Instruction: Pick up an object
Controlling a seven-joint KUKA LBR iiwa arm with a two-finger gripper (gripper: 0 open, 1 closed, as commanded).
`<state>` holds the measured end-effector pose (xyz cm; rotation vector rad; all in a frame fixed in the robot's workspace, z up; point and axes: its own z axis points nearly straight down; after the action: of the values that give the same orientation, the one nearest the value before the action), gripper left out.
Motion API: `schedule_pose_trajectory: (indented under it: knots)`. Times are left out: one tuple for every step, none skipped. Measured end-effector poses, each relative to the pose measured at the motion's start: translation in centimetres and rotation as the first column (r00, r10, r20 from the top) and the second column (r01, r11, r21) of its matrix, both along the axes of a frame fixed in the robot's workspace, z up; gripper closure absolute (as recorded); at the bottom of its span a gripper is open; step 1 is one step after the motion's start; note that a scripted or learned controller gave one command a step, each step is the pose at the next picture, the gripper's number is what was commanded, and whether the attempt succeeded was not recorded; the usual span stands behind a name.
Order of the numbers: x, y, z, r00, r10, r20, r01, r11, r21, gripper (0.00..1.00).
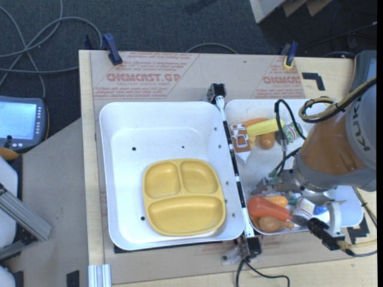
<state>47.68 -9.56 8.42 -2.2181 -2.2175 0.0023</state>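
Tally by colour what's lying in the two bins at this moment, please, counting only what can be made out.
Yellow: 2, the divided tray in the left bin and a corn cob in the right bin.
Orange or red: 3, a carrot-like piece and two small rounded pieces.
Total: 5; the arm hides others.

Two white bins (119, 160); one yellow tray (182, 196); one corn cob (263, 126).

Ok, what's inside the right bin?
Right bin: yellow corn, an orange carrot, small toy foods. The arm covers much of the rest.
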Motion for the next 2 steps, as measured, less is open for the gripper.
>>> schedule_pose_trajectory:
  knots:
    - [0.4,-5.0,0.0,1.0,-0.003,0.006,0.003,1.0,-0.005,0.0]
    - [7.2,-8.5,0.8,1.0,0.003,0.009,-0.003,1.0,-0.004,0.0]
